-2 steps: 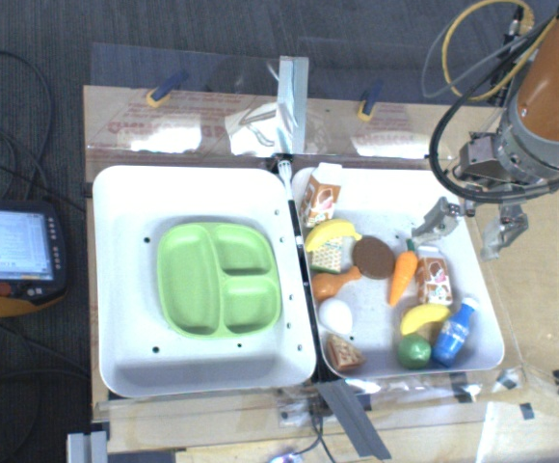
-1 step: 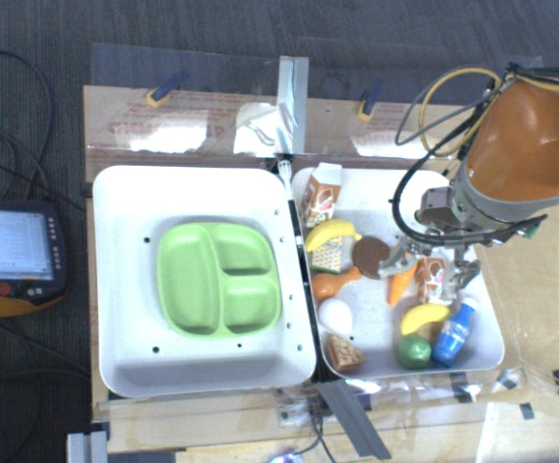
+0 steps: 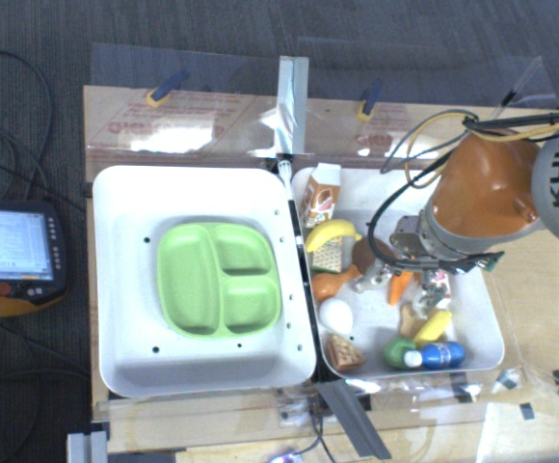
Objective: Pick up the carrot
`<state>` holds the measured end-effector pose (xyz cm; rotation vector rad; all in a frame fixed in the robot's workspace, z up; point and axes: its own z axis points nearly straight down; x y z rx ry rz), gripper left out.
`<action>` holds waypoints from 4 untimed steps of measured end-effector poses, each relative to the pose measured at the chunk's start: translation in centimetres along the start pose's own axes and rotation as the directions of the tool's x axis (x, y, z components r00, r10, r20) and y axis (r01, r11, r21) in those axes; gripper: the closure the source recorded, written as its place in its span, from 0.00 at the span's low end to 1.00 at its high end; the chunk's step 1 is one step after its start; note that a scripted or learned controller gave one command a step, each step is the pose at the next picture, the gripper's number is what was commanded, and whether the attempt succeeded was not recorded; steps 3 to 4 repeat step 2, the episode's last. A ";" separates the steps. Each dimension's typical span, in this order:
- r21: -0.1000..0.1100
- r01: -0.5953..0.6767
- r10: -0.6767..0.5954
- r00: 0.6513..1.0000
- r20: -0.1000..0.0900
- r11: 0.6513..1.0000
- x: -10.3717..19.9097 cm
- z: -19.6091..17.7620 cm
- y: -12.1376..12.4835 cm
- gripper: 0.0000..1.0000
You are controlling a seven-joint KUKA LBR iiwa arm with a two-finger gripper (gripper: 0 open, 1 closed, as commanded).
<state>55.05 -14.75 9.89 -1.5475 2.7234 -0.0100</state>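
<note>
- A handheld control pad (image 3: 14, 256) with a lit screen lies on the dark carpet at the nine o'clock edge of the scene, its black cable looping away toward eleven o'clock.
- The left bin (image 3: 125, 201) holds a green divided plate (image 3: 220, 278) at its centre, one long compartment at the plate's nine o'clock side and two smaller ones toward three o'clock.
- An upright clear panel (image 3: 292, 95) stands at twelve o'clock, above the seam where the two bins meet.
- The right bin (image 3: 487, 340) is crowded along its nine o'clock wall: a small carton (image 3: 320, 199) at the top, a banana (image 3: 330, 233) just below it, then an orange fruit (image 3: 328, 285), a white egg (image 3: 335, 315) and a brown pastry (image 3: 343, 353) toward six o'clock.
- The carrot (image 3: 396, 286), small and orange, lies tilted near the middle of the right bin, at three o'clock from the orange fruit.
- The gripper (image 3: 422, 280) hangs directly over the carrot's three o'clock side; whether its fingers are parted or closed cannot be told, nor whether they touch the carrot.
- A yellow toy (image 3: 435, 325) sits at six o'clock from the gripper, with a green-and-blue bottle (image 3: 426, 356) lying on its side along the bin's six o'clock wall.
- The arm (image 3: 487, 186), orange-banded and trailing cables, enters from three o'clock.
</note>
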 end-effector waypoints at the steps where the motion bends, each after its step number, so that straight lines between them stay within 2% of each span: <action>1: 0.015 -0.032 0.032 0.999 0.005 0.999 2.1 0.4 4.1 0.00; 2: 0.004 -0.008 0.008 1.000 -0.004 1.000 -1.8 0.6 -0.5 0.00; 4: 0.004 -0.008 0.008 1.000 -0.004 1.000 -1.8 0.6 -0.5 0.00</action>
